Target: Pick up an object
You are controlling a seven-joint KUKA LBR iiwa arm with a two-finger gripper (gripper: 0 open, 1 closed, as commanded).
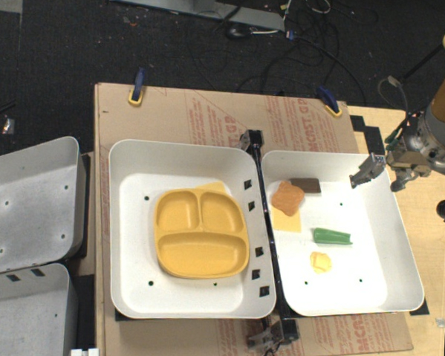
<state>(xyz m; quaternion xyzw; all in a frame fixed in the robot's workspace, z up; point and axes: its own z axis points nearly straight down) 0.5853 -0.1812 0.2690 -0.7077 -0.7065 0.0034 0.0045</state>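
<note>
Fingers (380, 174) are spread apart with nothing between them, sitting up over the far rim of the right-hand shallow white plastic bin (395, 294), out at about 1 o'clock from that bin's middle. The grey arm with its orange band (444, 96) comes in from the right edge above them.

Stuff you could grab is all in that right bin. There's an orange-brown lumpy piece that looks like a bit of toy food (287, 198) over at roughly 10 o'clock in the bin, lying on the top of a flat pale yellow square sheet (286, 218). Just beside the lump at its 1 o'clock is a small dark brown rectangular block (306, 185), and the two look like they touch. A green elongated plastic piece (332, 236) lies near the bin's middle, well apart from the fingers. Below it, around 6 o'clock from the green piece, is a small yellow rounded chunk (320, 261), close but not touching.

The left-hand shallow white bin (134, 169) holds a yellow plastic divided tray with three compartments (202, 234), sitting about dead centre. Both bins rest side by side on the cardboard-covered desk (189, 112), with two clamps with blue and yellow handles (137, 87) on the board's far edge.
</note>
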